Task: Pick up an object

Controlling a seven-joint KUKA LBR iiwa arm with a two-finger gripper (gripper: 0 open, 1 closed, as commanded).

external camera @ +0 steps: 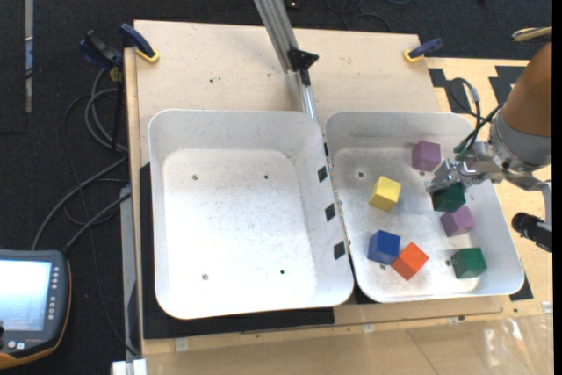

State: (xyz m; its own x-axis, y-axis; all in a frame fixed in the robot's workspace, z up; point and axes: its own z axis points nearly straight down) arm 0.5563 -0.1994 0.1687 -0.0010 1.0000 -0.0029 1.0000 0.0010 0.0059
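Six blocks lie in the right bin (351,145). One dark green block (450,198) sits directly under the end effector (448,185), seemingly between its fingertips, just above a purple block (457,221); whether it is clamped cannot be told.

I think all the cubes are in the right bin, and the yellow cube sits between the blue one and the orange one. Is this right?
Not quite. In the camera view the cubes are all in the right bin, but the yellow cube sits apart, above the blue cube. The blue cube and the orange cube lie side by side with nothing between them.
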